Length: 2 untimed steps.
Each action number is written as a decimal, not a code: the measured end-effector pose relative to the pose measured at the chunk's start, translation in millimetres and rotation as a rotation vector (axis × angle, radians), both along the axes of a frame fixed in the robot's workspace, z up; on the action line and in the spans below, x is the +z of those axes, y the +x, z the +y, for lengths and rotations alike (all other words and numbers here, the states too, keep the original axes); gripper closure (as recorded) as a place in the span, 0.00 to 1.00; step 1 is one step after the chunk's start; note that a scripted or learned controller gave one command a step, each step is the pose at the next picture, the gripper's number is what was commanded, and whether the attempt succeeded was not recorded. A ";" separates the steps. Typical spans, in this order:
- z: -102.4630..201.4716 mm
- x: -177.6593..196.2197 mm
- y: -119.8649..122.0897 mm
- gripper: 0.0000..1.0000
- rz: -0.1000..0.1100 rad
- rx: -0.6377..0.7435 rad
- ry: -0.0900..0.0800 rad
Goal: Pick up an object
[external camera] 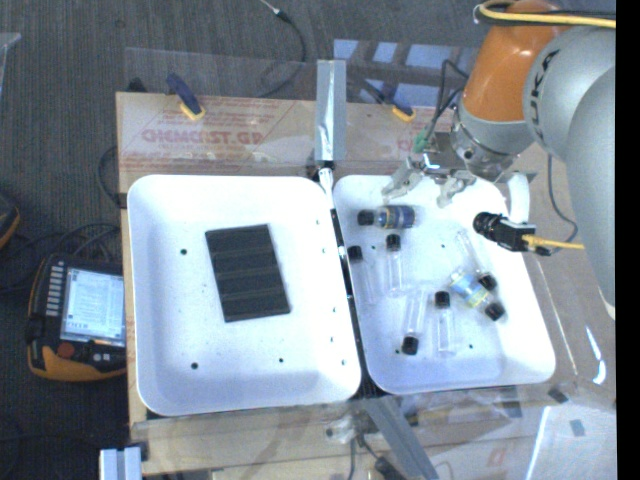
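My gripper (424, 186) hangs over the back of the right bin (520, 363), its two fingers spread apart with nothing between them. Just in front of it a small vial with a blue band and black cap (391, 216) lies on the bin floor. Several clear vials with black caps are scattered further forward, among them one (394, 260) near the middle, one (410, 326) toward the front and one with a blue label (468, 284) on the right. A black ribbed rectangular pad (247, 272) lies in the left bin (160, 368).
A loose black cap (353, 253) sits by the wall between the two bins. A metal upright (329, 108) stands behind the bins on a cardboard sheet (230, 133). A handheld pendant (75, 313) rests on the floor at left.
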<state>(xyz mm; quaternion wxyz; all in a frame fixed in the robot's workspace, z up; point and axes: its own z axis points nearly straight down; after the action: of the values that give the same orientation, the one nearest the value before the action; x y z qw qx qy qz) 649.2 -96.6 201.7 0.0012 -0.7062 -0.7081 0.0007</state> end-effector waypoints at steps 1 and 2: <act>-15.7 -107.4 4.4 0.00 -0.002 0.011 -0.002; -16.7 -102.2 -0.3 1.00 0.015 0.011 -0.001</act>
<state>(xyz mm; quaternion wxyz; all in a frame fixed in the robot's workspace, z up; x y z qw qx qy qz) 648.9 -113.3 99.6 0.0061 -0.7021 -0.7120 0.0064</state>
